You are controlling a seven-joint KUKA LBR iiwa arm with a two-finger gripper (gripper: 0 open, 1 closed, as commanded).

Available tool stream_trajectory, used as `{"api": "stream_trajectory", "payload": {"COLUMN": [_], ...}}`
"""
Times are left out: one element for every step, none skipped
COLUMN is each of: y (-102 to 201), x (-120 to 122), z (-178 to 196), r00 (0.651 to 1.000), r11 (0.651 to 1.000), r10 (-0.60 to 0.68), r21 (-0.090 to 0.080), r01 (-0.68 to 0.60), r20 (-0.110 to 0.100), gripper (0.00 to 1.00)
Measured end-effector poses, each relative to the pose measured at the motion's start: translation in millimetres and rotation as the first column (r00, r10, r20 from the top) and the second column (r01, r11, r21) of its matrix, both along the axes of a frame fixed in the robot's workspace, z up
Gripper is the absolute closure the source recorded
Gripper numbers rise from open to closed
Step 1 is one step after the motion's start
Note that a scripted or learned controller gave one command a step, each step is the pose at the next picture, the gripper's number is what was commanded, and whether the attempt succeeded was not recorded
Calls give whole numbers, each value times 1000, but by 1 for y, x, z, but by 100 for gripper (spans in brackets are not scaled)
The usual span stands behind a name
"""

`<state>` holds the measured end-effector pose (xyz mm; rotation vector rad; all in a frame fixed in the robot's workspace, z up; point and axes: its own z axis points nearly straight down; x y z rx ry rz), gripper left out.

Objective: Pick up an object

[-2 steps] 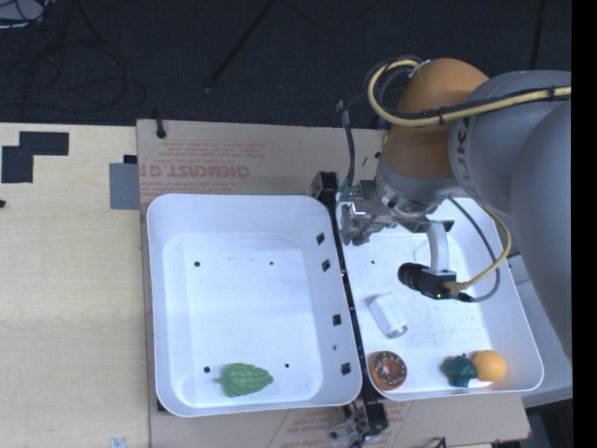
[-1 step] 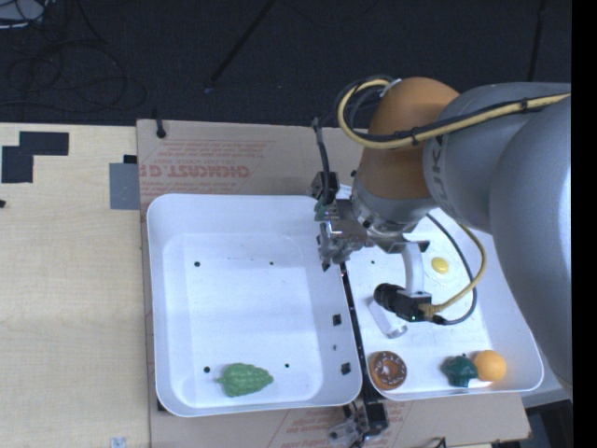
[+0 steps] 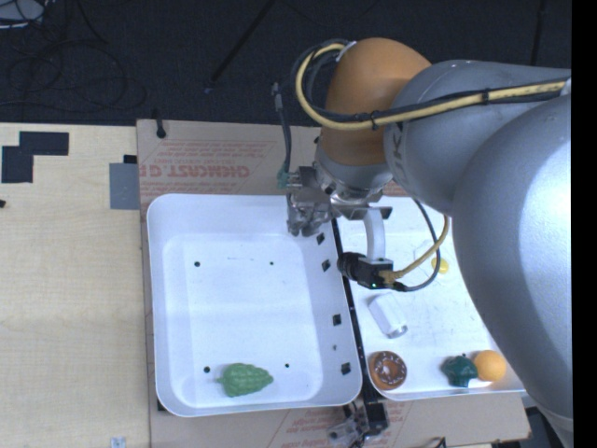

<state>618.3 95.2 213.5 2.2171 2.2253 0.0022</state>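
While the gripper (image 3: 308,215) hangs over the left bin's (image 3: 168,250) far edge, jaw state indiscernible, the green object (image 3: 245,379) lies well apart, toward seven o'clock.

green lump (image 3: 245,379), brown sprinkled donut (image 3: 387,370), orange ball (image 3: 489,366), white bins (image 3: 168,250).
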Motion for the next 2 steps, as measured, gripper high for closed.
{"api": "stream_trajectory", "payload": {"y": [62, 115], "x": [-8, 20], "z": [-41, -70], "r00": [1000, 1000], "r11": [1000, 1000], "r10": [1, 1], "r21": [-1, -1], "r01": [-1, -1], "r20": [-9, -3], "gripper": [100, 100]}}
